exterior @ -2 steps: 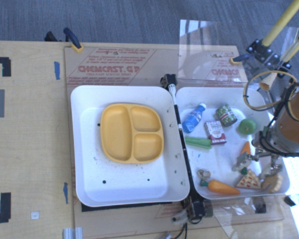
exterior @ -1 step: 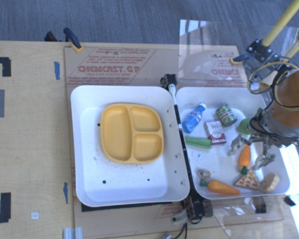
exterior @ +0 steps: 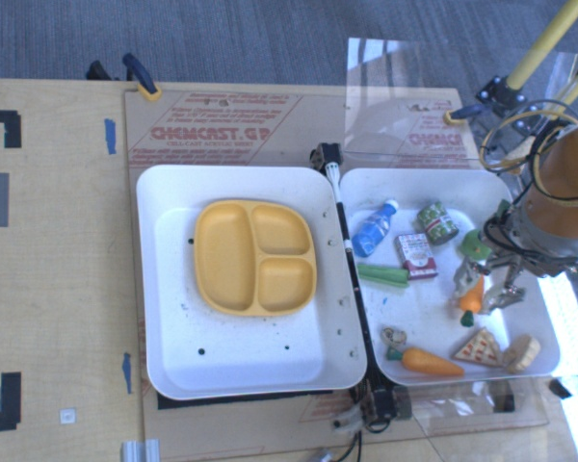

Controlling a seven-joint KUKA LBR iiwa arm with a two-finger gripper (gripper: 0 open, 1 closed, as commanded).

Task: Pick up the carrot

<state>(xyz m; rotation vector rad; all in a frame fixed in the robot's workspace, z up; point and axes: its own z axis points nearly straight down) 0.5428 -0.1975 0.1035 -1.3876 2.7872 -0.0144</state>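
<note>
Over at the right bin's [exterior: 549, 316] far side, my jaws [exterior: 482, 292] sit low and spread a little, with a small orange piece [exterior: 470, 301] between the tips. Can't tell if they're really gripping it. Not much room here: the rim's close, and a pizza slice [exterior: 478, 347] lies just below. The carrot [exterior: 430, 361] lies flat near the front wall, down-left of me, apart. Left bin [exterior: 164, 287] holds a yellow plate [exterior: 254, 257].
</note>
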